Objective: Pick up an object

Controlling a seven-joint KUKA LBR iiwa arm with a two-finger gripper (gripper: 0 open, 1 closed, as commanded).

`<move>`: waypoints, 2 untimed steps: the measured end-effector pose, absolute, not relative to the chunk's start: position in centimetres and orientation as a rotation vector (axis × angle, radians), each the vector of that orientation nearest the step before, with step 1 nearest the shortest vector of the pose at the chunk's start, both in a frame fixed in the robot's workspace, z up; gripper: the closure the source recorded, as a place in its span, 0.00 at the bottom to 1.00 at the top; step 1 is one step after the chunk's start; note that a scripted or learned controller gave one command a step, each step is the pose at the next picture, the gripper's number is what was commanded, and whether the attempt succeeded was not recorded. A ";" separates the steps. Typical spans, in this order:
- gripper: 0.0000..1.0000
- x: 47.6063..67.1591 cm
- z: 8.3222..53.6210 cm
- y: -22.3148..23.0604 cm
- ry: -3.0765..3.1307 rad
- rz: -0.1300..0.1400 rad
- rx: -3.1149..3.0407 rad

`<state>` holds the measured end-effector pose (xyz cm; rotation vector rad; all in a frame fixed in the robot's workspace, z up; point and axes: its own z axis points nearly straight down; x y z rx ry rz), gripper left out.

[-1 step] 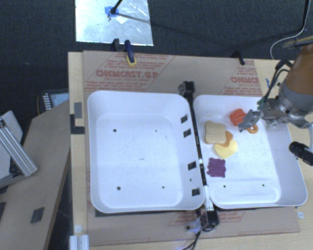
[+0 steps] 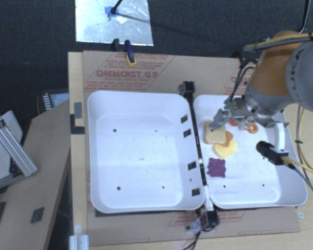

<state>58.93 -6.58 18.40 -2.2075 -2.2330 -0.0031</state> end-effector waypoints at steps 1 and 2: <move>0.00 53.0 14.9 -8.7 -2.218 0.004 -2.220; 0.00 54.7 18.6 -1.8 -2.236 -0.007 -2.210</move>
